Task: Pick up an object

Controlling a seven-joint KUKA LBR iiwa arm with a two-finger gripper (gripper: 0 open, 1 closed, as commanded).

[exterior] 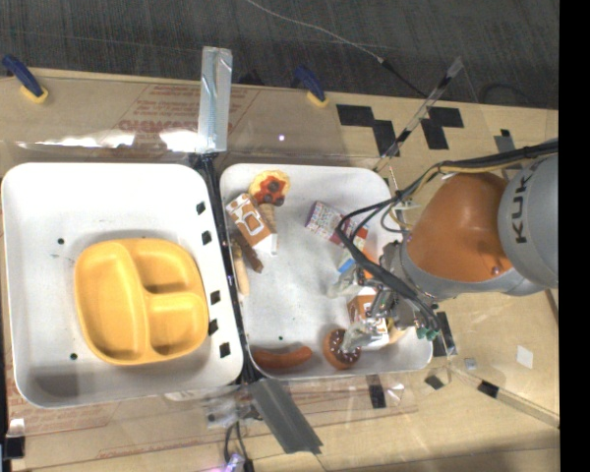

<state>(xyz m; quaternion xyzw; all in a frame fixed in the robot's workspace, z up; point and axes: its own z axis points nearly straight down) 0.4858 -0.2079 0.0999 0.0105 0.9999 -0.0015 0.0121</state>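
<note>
The right bin [295, 303] holds several small toy foods. A chocolate doughnut [340, 348] lies at its front edge, a sausage [280, 358] to its left. A purple-and-white box [323, 220] sits near the back, an orange flower-like piece [269, 187] at the back left, and a brown-and-white figure [248, 222] with a brown stick [248, 256] along the left wall. My gripper [371, 324] is low in the bin's front right corner, just right of the doughnut, over a small orange item [362, 306]. Cables and the wrist hide the fingers.
The left bin [39, 214] carries a yellow divided tray [140, 299]. The arm's orange band [457, 232] and grey body hang over the right bin's right wall. A taped divider [216, 96] stands between the bins at the back.
</note>
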